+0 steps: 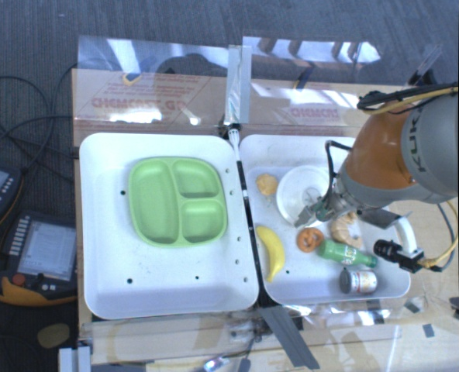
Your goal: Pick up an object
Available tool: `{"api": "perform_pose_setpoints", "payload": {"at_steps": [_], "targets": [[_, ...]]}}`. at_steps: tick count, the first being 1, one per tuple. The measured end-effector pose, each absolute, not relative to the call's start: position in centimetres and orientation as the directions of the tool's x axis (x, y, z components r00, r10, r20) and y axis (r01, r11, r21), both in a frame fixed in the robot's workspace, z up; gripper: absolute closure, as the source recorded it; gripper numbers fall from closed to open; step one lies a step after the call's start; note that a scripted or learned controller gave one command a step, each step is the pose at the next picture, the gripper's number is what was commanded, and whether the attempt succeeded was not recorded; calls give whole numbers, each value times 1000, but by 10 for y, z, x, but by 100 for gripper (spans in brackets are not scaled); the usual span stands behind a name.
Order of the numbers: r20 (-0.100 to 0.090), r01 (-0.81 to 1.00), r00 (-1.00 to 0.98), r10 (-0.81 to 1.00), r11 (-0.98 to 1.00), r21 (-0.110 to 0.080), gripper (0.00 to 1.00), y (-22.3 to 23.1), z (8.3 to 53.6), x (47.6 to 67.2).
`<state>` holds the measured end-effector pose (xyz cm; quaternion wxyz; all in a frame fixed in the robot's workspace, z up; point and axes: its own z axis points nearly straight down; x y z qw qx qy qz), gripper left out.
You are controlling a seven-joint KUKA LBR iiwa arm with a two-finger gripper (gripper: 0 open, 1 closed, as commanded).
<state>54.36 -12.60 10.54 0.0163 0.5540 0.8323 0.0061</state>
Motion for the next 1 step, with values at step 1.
{"api": "perform_pose_setpoints", "payload": {"at_steps": [1], "targets": [[-1, 860, -509, 860, 509, 1, 100, -75, 306, 537]]}}
